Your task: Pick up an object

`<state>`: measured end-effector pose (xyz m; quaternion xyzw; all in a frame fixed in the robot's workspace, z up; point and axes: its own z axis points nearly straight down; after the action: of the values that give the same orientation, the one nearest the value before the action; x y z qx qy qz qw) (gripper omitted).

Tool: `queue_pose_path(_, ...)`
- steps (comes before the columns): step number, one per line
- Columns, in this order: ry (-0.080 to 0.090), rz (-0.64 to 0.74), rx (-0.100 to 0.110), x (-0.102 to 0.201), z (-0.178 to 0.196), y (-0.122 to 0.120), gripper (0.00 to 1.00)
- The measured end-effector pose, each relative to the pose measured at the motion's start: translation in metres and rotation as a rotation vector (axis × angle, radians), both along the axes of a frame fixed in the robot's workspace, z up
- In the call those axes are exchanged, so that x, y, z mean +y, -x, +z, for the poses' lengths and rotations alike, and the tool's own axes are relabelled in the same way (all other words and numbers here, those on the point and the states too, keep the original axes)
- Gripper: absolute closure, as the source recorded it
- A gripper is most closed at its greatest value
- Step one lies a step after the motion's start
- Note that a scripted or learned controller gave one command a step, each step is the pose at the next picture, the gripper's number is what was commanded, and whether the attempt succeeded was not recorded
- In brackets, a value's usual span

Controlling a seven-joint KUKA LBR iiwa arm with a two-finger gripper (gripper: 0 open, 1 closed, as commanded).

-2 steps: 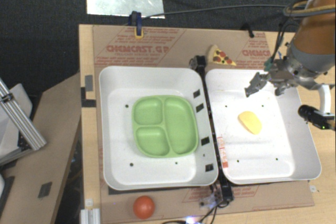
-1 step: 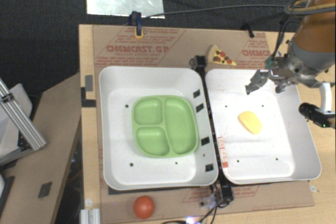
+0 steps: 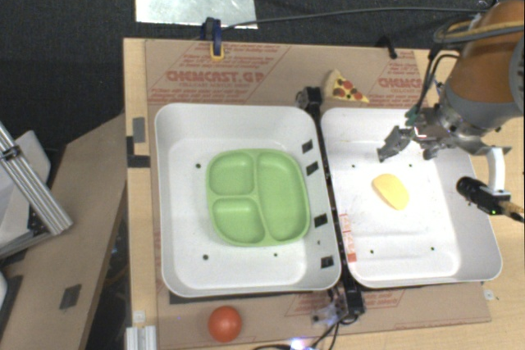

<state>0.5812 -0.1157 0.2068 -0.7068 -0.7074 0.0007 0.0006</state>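
A yellow oval object [image 3: 392,191] lies in the middle of the right white bin [image 3: 459,262]. My gripper [image 3: 410,147] hangs over that bin's far side, just beyond the yellow object and a little to its right, apart from it. Its dark fingers [image 3: 391,145] stand open with nothing between them. In the left white bin [image 3: 176,201] a green divided plate [image 3: 257,196] rests flat at the centre.
A toy pizza slice [image 3: 346,87] sits on the cardboard beyond the bins, near the gap between them. A red ball [image 3: 225,323] lies on the board in front of the left bin. Black clips line the divider between the bins.
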Motion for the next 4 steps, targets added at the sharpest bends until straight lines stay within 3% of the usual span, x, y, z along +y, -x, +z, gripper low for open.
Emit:
queue_pose_path(2, -0.001, 0.0, 0.001, -0.004, -0.124, -0.001, 0.0)
queue_pose_path(3, 0.0, 0.0, -0.005, -0.004, -0.11, -0.003, 1.0)
queue_pose_path(4, 0.001, 0.003, -0.009, -0.003, -0.06, -0.015, 1.0)
